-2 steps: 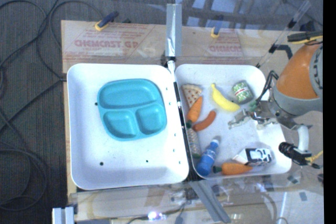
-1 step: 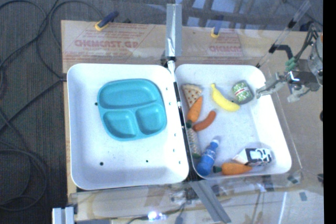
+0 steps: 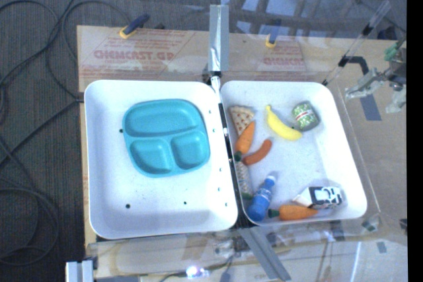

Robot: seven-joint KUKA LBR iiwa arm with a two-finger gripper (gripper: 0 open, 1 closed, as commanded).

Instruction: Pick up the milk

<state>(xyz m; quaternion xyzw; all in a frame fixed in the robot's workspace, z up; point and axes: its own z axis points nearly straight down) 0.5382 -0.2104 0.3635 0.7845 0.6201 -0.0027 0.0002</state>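
Looking down, camera view: two white bins [image 3: 92, 162] sat side by side on the bench.
Milk: a small white carton with black print [image 3: 322, 195] lay in the right bin's near right corner, close to the wall.
Milk's axis: it seemed to lie on its side, its long axis running roughly left to right across the view.
Gripper: what looked like the gripper [image 3: 394, 79] sat at the view's right edge, outside the right bin and beyond its far right corner.
Gripper state: whether it was open or closed could not be told; nothing was seen held in it.
Key relation: the milk lay well apart from the gripper, toward the near edge and a little leftward, so the reach would likely have to come in over the bin's right wall.
Neighbours: an orange carrot [image 3: 297, 211] touched or nearly touched the carton's near left side; a blue bottle [image 3: 262, 198] lay just beyond that.
Materials: the carton looked boxy and smooth, its flat faces probably suiting a pinch across the short width; the carrot looked rounded and tapered.
Left bin: a blue sectioned tray [image 3: 166, 137], glossy plastic.
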